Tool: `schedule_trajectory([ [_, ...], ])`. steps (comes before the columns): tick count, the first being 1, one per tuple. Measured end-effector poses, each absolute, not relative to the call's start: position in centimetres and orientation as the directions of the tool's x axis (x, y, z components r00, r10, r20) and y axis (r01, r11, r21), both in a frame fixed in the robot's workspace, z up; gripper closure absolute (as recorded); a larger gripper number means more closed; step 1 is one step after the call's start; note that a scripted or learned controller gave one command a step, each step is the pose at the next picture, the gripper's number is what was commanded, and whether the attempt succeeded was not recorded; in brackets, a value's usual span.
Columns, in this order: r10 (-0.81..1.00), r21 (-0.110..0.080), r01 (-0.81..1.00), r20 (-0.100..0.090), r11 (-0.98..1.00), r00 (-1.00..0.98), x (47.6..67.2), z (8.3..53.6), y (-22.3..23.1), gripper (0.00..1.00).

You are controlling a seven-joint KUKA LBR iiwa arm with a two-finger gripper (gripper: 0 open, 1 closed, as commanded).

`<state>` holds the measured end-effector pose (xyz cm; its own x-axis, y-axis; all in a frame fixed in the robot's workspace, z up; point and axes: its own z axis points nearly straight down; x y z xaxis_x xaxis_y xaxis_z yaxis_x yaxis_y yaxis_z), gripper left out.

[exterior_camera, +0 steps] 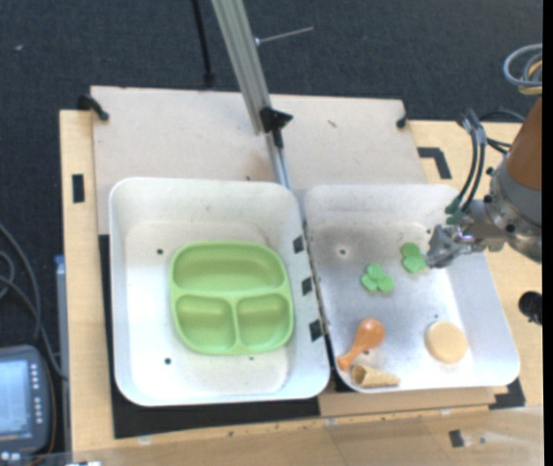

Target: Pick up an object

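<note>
While the gripper (439,250) sits low in the right white bin (480,289) beside the small green plastic piece (412,258), we're at approach/grasp step. Can't tell if fingers are apart or together. Next: close on piece, lift straight, verify hold.

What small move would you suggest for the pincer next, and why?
Probably a short descent onto the small green piece, since the pincer sits right beside it in the right bin with nothing visibly held. Its finger state is unclear.
</note>
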<state>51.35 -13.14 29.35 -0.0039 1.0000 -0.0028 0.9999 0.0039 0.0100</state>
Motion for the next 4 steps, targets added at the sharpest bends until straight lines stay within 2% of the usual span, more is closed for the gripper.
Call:
schedule_trajectory([
  [1, 1.000, 0.002, 1.000, -0.001, 0.006, -0.006, 54.1, 28.3, -8.7, 1.00],
  [2, 1.000, -0.001, 1.000, 0.000, 0.006, -0.006, 55.4, 26.9, -4.6, 1.00],
  [4, 1.000, 0.002, 1.000, -0.001, 0.006, -0.006, 59.7, 25.9, 5.4, 1.00],
])
